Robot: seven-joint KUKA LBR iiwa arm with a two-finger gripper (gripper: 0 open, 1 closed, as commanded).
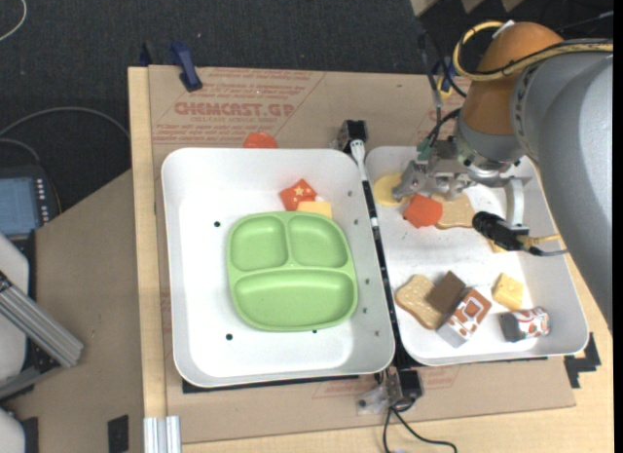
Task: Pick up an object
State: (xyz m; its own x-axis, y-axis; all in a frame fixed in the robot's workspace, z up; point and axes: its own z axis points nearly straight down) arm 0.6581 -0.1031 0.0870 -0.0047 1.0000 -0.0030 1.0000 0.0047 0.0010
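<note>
My gripper [424,186] hangs low over the far left part of the right bin [565,344]. Directly at its tip lies an orange-red piece [422,211], so close that I cannot tell whether they touch. A pale yellow piece [387,188] lies just to the left of the gripper. On the other side of the orange-red piece rests a flat tan piece [454,213]. The gripper's underside is hidden by its own body.
Near the right bin's front lie a toast slice [415,301], a brown block [447,291], a white-and-orange box [471,314], a yellow wedge [507,290] and a red-white item [527,324]. The left bin [190,246] holds a green divided plate [290,271], a red block [298,193] and a yellow block [315,209].
</note>
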